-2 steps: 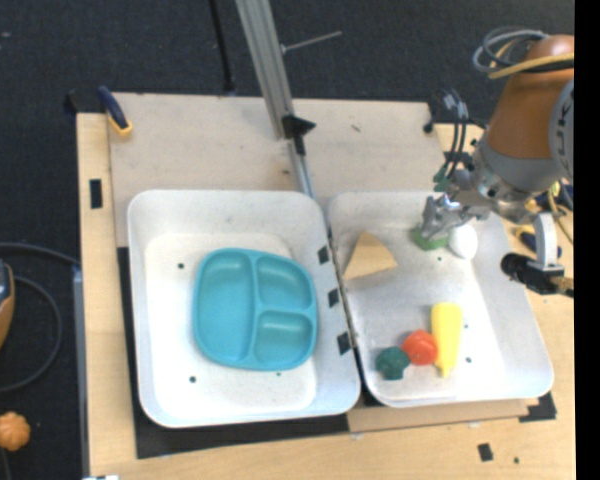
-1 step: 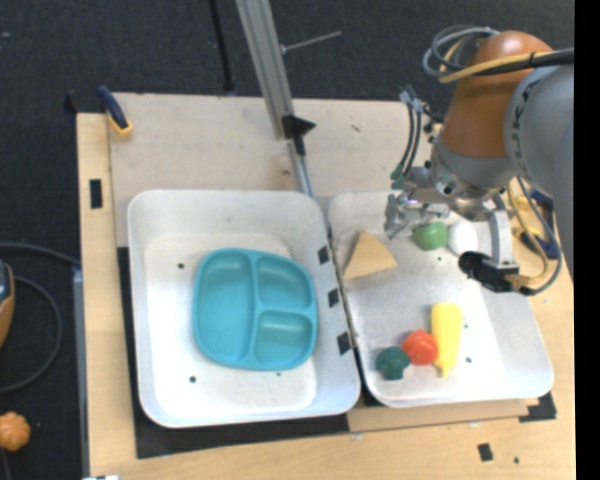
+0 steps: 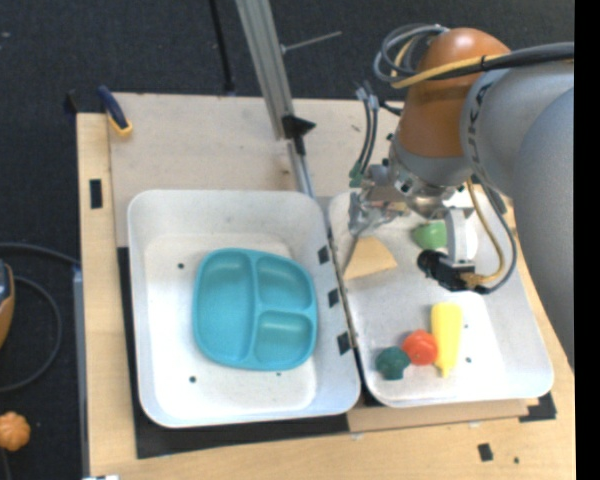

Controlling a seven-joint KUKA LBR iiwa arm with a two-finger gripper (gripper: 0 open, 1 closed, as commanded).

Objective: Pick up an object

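Reaching in from three o'clock, the grey arm (image 3: 520,98) is seen over the right-hand bin (image 3: 520,368), its gripper (image 3: 365,213) lowered near that bin's upper left corner. Whether the gripper is spread or closed cannot be told, since it is masked by the wrist and by cables; nothing is seen held in it.

A tan wedge-shaped piece (image 3: 370,259) is found just below the gripper, at about six o'clock from it, apparently the nearest thing to be picked. Its long axis is judged to run from eight o'clock to two o'clock, roughly along the bin's floor. Whether it is touched by the gripper cannot be made out.

A green piece (image 3: 432,234) is partly hidden behind the wrist hardware at three o'clock from the gripper, so its shape is left uncertain. Farther off, toward five o'clock, a yellow piece (image 3: 446,336) is laid upright in the picture, with a red ball (image 3: 419,347) touching its left side and a dark green lump (image 3: 391,362) just beside that.

The left-hand bin (image 3: 160,218) is occupied by a blue divided plate (image 3: 255,308), well apart from the gripper at eight o'clock.
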